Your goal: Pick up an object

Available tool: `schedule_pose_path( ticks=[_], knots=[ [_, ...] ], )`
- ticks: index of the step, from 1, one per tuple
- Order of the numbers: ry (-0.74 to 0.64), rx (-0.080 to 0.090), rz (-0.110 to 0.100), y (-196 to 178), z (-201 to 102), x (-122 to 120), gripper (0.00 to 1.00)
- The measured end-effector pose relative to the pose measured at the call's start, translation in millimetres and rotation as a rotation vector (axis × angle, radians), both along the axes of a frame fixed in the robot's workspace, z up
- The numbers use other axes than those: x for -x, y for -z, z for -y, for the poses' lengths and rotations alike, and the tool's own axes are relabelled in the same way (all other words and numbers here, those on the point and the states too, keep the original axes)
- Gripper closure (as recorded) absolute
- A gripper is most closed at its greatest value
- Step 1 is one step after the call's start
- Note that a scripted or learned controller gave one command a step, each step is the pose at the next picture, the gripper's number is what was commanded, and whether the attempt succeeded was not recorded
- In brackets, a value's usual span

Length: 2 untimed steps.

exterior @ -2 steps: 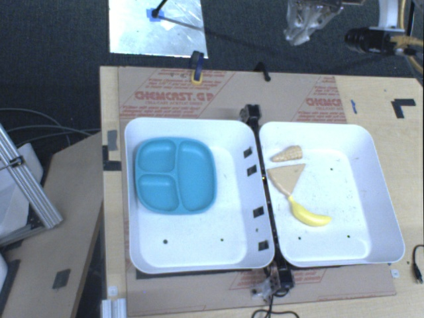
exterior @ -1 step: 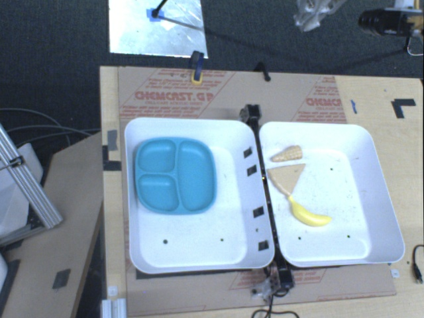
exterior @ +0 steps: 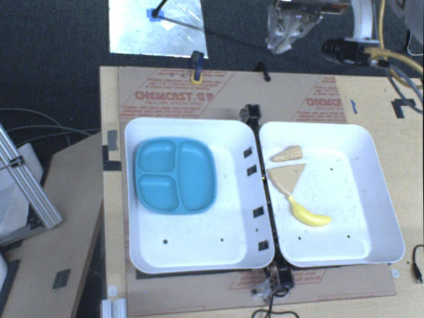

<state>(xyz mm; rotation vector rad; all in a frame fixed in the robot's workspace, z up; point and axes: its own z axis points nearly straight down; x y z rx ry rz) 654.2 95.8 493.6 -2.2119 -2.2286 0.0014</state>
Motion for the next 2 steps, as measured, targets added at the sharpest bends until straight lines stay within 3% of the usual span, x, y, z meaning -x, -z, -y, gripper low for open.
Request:
schedule_pose_path(
  ticks=[1,2],
  knots=[
    [0.001,-0.001,0.010,-44.6,-1.6,-14.5,1.00],
    [0.000,0.000,0.001,-10.5,-46.9,5.0,1.00]
  ],
)
